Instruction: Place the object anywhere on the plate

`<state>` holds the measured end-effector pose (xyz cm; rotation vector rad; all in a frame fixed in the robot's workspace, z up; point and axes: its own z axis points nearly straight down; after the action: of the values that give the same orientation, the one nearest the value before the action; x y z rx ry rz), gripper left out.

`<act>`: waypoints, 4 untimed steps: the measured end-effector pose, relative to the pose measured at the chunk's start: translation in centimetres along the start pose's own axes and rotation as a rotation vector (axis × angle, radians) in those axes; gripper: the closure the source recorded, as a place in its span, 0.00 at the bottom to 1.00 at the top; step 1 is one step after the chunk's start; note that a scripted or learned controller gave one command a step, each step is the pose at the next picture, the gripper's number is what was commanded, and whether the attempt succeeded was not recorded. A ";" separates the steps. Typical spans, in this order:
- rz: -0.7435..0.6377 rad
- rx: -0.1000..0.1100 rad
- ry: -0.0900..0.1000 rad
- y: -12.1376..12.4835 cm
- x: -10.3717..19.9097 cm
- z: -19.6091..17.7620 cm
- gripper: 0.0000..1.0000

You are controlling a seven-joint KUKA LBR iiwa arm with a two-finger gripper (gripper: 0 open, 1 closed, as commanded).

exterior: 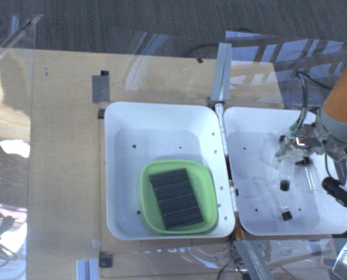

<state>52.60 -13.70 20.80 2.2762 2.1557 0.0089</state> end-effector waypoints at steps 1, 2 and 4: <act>-0.077 0.006 0.001 -4.2 5.7 2.3 1.00; -0.200 0.001 0.001 -4.2 9.2 0.8 1.00; -0.253 0.006 0.003 -5.3 26.2 4.6 1.00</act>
<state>48.76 12.71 16.11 1.9893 2.4296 0.0045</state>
